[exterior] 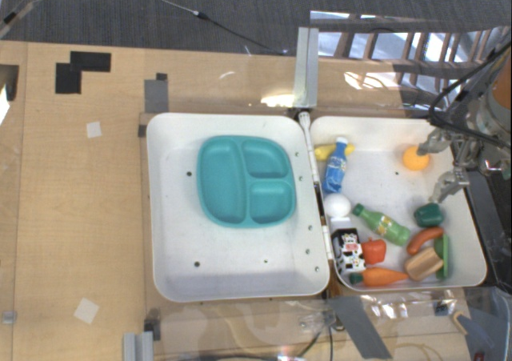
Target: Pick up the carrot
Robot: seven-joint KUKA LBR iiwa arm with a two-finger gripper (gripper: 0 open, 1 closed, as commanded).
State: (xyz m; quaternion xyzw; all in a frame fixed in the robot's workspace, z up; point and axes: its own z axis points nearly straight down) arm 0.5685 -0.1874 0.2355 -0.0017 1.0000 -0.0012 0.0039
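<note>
The carrot [385, 276] is seen lying flat at the near edge of the right bin [376, 166], its orange length running roughly along the bin's front wall. Just to its left a small black-and-white carton [347, 250] is found, and a red piece [374, 251] is touching or nearly touching the carrot from above. To its right a tan bread-like piece [424, 264] is placed, with a reddish sausage shape [425, 239] just behind it and a green strip [443, 256] at its right side. A green bottle [382, 223] is laid at a slant behind the red piece, and a dark green pepper-like item [429, 214] is set near the bin's right wall. Farther back, a white ball [337, 207], a blue and yellow bottle [336, 164] and an orange-yellow fruit [415, 158] are spread well apart from the carrot.

One of each item is counted in the right bin. In the left bin [176, 255] one teal divided plate [246, 180] with three compartments is held. Both bins are carried side by side on the wooden worktop [72, 215].

The gripper [450, 166] is seen above the right bin's far right corner, beside the fruit and well apart from the carrot. Its fingers are spread apart and nothing is held between them.
</note>
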